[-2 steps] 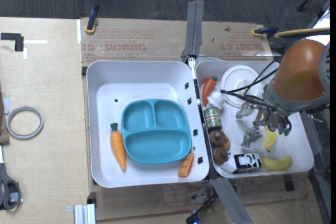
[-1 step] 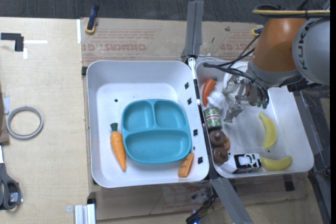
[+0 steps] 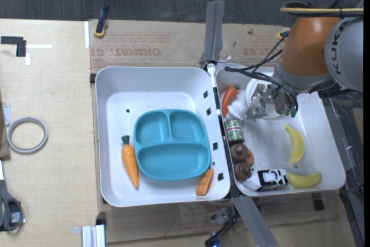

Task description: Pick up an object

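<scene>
My gripper (image 3: 261,106) hangs low over the back left part of the right bin (image 3: 327,135), beside a white crumpled item (image 3: 237,109) and a red-orange vegetable (image 3: 229,96). The grey arm with its orange band (image 3: 309,46) comes in from the right. Along the bin's left wall lie a green-labelled can (image 3: 233,130) and two chocolate doughnuts (image 3: 240,154). A black-and-white object (image 3: 272,178) lies at the front. One banana (image 3: 296,143) is right of centre and another banana (image 3: 304,180) is at the front right.
The left bin (image 3: 105,124) holds a blue divided plate (image 3: 171,144), a carrot (image 3: 130,163) to its left and an orange piece (image 3: 204,182) at its front right. A tape roll (image 3: 26,135) and scissors (image 3: 8,212) lie on the bench at far left.
</scene>
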You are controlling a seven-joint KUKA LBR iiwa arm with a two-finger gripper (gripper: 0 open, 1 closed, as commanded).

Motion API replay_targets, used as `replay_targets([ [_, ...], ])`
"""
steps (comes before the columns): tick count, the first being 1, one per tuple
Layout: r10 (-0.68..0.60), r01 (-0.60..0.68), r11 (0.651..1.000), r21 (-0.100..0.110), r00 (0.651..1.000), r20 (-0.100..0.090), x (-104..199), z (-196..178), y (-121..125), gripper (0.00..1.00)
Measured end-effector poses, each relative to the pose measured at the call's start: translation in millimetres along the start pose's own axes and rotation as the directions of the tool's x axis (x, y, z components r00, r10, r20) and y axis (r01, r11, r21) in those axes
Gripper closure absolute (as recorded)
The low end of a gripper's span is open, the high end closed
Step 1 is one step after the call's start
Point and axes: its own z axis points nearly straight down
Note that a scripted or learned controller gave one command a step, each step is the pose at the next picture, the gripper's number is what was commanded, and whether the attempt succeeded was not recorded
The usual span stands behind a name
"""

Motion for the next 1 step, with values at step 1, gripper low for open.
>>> replay_targets([
  [1, -0.193, 0.193, 0.981, -0.003, 0.981, -0.006, 42.4, -15.3, -86.1, 1.00],
])
